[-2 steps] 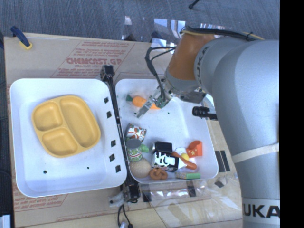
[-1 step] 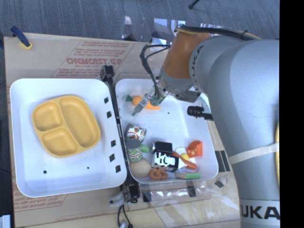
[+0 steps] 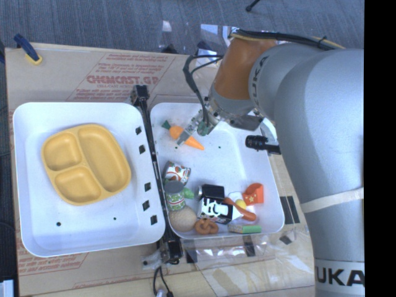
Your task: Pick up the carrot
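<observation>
**Gripper down over the carrot in the right bin**

The gripper [image 3: 187, 133] reaches down onto the carrot [image 3: 185, 137], its fingertips at the carrot's middle; whether they are closed on it cannot be told. The carrot lies in the right bin's [image 3: 260, 172] upper left. The left bin [image 3: 25, 166] holds a yellow divided plate [image 3: 85, 163].

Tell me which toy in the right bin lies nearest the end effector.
The carrot, orange with a green top, lies alone near the bin's far wall, right at the end effector. The other toys cluster along the near wall.
</observation>
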Robot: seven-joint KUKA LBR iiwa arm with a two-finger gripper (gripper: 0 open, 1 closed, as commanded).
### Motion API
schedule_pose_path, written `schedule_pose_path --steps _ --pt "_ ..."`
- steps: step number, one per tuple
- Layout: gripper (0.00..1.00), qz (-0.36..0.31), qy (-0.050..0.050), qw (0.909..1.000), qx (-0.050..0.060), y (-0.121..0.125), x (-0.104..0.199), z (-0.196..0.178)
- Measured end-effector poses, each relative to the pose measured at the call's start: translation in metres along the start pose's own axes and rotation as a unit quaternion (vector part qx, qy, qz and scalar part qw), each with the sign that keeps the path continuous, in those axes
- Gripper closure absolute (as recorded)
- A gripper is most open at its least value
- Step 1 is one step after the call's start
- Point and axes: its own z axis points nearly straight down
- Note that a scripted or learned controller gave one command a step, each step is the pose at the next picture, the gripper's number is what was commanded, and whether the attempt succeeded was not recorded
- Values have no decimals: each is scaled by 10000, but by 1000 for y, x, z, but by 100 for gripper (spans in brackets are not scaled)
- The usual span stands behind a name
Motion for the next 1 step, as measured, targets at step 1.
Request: schedule_pose_path --steps 1 --pt "100 1405 -4 9901 -20 23 63 -92"
